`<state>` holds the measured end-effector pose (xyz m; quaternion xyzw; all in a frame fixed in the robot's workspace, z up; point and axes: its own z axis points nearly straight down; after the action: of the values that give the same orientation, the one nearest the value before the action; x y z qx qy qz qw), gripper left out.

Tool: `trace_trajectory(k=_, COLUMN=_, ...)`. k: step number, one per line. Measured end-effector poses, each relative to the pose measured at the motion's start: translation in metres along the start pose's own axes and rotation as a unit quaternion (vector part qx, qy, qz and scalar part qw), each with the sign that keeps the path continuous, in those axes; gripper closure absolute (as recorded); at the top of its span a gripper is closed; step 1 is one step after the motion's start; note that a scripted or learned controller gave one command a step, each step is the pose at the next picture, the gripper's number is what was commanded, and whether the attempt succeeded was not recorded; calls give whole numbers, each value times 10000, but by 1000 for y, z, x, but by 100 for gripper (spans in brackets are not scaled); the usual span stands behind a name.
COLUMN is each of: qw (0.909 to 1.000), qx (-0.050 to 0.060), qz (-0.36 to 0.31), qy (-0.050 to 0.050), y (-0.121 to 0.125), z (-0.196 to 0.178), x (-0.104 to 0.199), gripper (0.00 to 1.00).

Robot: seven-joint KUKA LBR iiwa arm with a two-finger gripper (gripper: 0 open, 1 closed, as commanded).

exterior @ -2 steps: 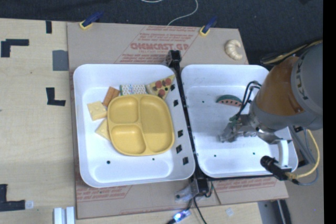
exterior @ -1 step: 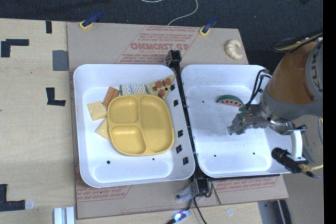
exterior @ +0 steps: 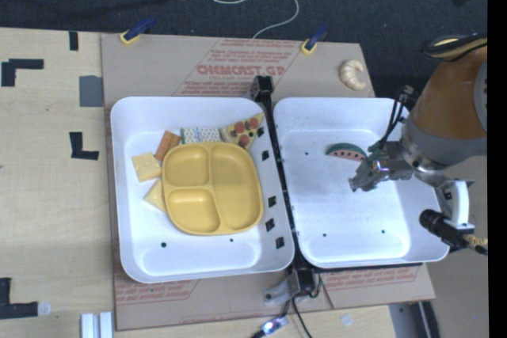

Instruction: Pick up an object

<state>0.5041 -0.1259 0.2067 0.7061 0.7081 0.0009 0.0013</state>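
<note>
Right bin (exterior: 348,245): one watermelon slice toy (exterior: 346,150) near the far edge, lying flat. Gripper (exterior: 366,176) low over the bin's right half, just beside the slice, apart from it; finger spread cannot be told. Left bin (exterior: 127,194): yellow divided plate (exterior: 212,187) at centre, small food toys (exterior: 210,134) along its far and left edges.

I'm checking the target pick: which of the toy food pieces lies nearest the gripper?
The watermelon slice, alone in the right bin, just left of the gripper. The other food pieces, such as the pizza slice, lie around the yellow plate in the left bin.
</note>
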Motion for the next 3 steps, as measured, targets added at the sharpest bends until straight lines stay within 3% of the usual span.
trace_trajectory(k=1, qw=10000, qx=15, qz=5, qy=3, y=0, z=-18, x=1, gripper=100)
trace_trajectory(k=3, qw=10000, qx=17, qz=-26, qy=9, y=60, z=-8, x=104, gripper=100)
